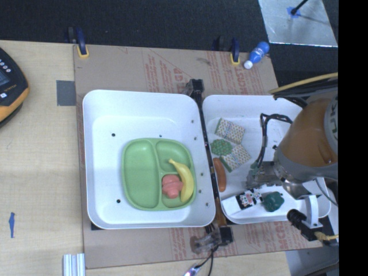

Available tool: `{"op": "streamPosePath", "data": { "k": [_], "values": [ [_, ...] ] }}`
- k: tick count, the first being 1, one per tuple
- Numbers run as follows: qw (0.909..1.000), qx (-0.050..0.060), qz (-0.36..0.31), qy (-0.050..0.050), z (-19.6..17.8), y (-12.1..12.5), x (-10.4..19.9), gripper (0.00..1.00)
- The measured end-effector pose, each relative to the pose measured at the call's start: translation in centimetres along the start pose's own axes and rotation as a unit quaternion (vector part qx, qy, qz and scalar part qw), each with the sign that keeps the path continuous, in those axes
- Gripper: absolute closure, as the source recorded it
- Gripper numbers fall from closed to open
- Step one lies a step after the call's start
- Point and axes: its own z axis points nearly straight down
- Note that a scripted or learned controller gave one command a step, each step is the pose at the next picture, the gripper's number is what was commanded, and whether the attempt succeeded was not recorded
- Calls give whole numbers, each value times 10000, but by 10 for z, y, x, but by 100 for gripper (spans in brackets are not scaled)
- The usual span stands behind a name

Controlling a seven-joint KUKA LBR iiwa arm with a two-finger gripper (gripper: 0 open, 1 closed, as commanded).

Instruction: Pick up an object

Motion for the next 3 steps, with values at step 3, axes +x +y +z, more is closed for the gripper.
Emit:
{"op": "streamPosePath", "data": {
  "k": [3],
  "values": [
    [10000,-18,13,-1,-122,0,31,100]
  ]
}}
